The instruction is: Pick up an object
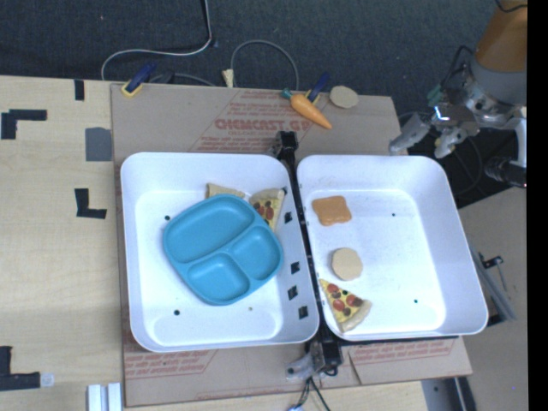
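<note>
In the right bin (pixel 428 187) lie an orange-brown toast piece (pixel 331 210), a round tan cookie (pixel 347 264) and a pizza slice (pixel 346 304) at the near left corner. The left bin (pixel 141 229) holds a blue divided tray (pixel 223 248), with another pizza slice (pixel 268 204) and a tan piece (pixel 221 192) partly tucked under its far edge. My gripper (pixel 425 142) hangs above and behind the right bin's far right corner, fingers spread apart with nothing between them.
A toy carrot (pixel 309 110) and a small tan disc (pixel 344 98) rest on the cardboard behind the bins. Cables loop across the dark floor at the back. The wooden bench extends to the left.
</note>
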You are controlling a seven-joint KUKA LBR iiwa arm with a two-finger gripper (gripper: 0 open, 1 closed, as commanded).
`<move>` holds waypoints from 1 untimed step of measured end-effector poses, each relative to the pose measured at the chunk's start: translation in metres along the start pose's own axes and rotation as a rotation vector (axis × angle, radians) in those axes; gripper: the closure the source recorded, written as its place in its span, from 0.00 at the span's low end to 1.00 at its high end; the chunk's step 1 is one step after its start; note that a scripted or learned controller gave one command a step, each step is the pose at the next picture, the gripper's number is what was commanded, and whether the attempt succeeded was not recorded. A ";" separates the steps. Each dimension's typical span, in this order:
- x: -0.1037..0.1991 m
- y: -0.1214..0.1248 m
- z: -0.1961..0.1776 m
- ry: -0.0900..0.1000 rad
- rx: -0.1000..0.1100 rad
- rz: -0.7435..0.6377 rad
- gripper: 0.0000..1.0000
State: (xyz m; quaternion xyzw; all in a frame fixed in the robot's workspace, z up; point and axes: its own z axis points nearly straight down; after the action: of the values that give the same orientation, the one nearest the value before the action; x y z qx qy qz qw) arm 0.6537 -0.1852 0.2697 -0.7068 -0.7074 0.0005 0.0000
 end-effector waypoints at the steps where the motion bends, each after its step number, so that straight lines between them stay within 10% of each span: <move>1: 0.034 -0.029 0.129 0.004 0.014 -0.001 0.00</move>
State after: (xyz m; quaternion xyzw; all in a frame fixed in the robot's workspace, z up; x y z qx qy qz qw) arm 0.6241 -0.1514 0.1408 -0.7064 -0.7077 0.0038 0.0065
